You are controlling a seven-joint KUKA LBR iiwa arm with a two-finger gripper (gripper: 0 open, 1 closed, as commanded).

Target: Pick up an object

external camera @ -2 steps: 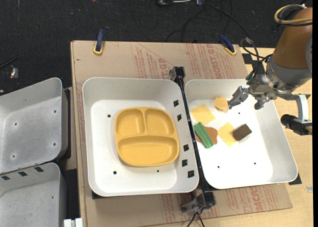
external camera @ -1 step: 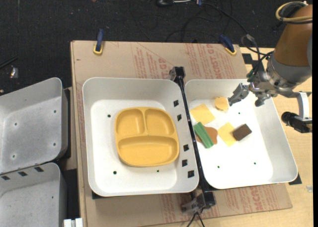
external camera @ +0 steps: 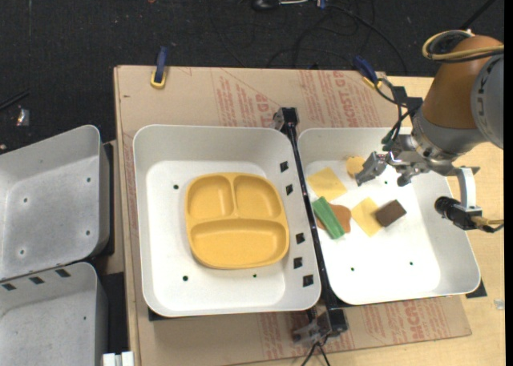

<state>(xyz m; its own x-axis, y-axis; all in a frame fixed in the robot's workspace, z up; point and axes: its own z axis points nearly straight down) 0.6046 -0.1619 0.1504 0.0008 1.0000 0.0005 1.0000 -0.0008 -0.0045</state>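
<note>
Fingers point(external camera: 388, 167): we read them as spread apart and holding nothing, poised over the upper part of the right bin point(external camera: 449, 276), grey tips slanting down.

Candidates, listed from the fingers outward:
- Small yellow piece point(external camera: 355, 166), just beside the near tip.
- Pale yellow slice point(external camera: 326, 182), a little further the same way.
- Brown block point(external camera: 390, 213), below the fingers, resting on a yellow wedge point(external camera: 367, 217).
- Green strip point(external camera: 328, 218) and orange-brown disc point(external camera: 341, 216), touching each other, further off against the divider.
- Yellow compartment plate point(external camera: 236, 220), well apart in the left bin point(external camera: 160, 292).

Handling note: we judge the brown block the soundest choice. It stands proud, so the fingers should centre over it, straddle its narrow sides, and descend straight before closing.
</note>
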